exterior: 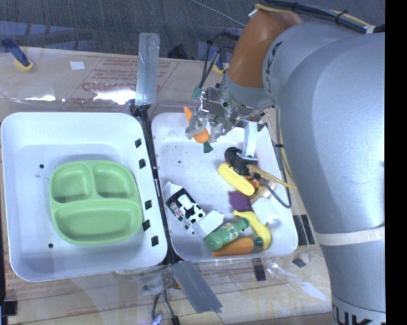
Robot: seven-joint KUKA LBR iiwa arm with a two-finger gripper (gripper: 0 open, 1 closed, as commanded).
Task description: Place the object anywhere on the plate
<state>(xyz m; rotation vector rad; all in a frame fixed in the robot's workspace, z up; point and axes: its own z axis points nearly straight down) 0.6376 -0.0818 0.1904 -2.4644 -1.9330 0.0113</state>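
The gripper [204,128] pinches a small orange object [200,136] over the right bin's [164,134] far edge, lifted for carrying to the green plate [95,202]

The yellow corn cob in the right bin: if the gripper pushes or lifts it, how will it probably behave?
The corn cob looks long and rounded, so a push would probably roll it. Its shiny surface suggests hard plastic, likely stiff, light and somewhat slippery. It lies tight against a purple piece, so lifting may disturb that.

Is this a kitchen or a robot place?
Probably a robot lab, not a kitchen. A big grey arm reaches over two white bins on a taped bench; one has a green plate, the other toy food like corn and a banana.
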